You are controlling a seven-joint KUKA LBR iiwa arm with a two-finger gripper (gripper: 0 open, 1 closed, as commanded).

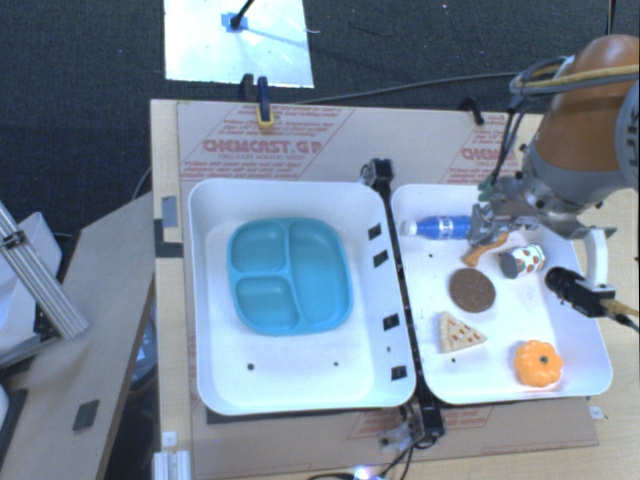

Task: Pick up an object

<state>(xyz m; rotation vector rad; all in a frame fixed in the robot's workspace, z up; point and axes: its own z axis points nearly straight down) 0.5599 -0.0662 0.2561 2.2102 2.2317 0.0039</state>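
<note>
Two white bins side by side. Left bin [215, 268] holds blue divided plate [290, 275]. Right bin [590, 363] holds water bottle [437, 228], carrot [482, 251], brown cookie [471, 290], pizza slice [459, 333], small pumpkin [538, 362]. Gripper [490, 226] low over carrot and bottle; finger state: cannot tell.

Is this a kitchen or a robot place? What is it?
Most likely a robot lab, not a kitchen. A robot arm reaches over two white bins on a bench. The food, like the orange pumpkin and pizza slice, looks like toys for practising grabbing.
</note>
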